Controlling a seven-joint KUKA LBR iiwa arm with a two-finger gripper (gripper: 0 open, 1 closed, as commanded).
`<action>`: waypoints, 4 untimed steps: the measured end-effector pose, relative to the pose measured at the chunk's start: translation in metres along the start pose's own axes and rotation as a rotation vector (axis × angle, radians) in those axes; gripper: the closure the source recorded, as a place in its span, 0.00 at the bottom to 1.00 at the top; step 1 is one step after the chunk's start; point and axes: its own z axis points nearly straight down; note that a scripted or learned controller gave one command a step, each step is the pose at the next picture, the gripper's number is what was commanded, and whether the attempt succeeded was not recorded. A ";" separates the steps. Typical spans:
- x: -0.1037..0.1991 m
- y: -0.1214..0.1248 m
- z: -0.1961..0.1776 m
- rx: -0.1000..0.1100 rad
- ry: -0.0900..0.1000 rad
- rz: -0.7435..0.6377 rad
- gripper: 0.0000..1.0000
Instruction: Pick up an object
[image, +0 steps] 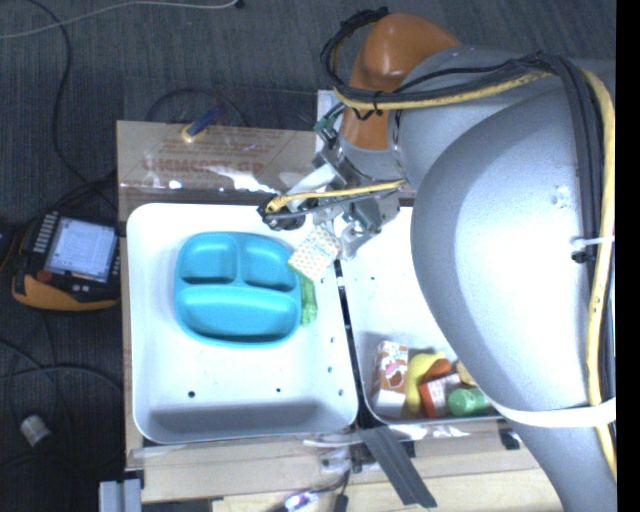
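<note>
**Gripper over the bin divider, checkered packet right below it**

The grey arm (510, 230) comes in from the right and covers most of the right bin (385, 290). The orange band (395, 50) is at the top of the view. The gripper (340, 225) sits above the upper end of the wall between the two bins. How far open it is cannot be told, because cables and wrist hardware clutter the tip.

A small checkered packet (312, 256) is tilted, just below and left of the gripper, over the left bin's (160, 330) right edge. It touches or nearly touches the tip, but a grasp is not visible.

In the left bin, a blue divided tray (238, 290) lies flat in the upper half. A thin green item (307, 300) is pressed against the tray's right side, under the packet.

In the right bin, a cluster sits at the near corner:
- printed box (392, 368)
- yellow banana (425, 366)
- red item (436, 394)
- green round piece (466, 402)

They are all touching and partly under the arm.

A cardboard sheet (220, 155) lies behind the left bin. A handheld screen unit (70, 258) is on the dark floor at the far left.
</note>
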 end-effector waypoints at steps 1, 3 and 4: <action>0.045 -0.030 0.026 -0.001 0.002 0.285 1.00; 0.023 -0.092 0.104 -0.003 0.006 0.299 1.00; 0.019 -0.164 0.037 -0.002 0.001 0.285 1.00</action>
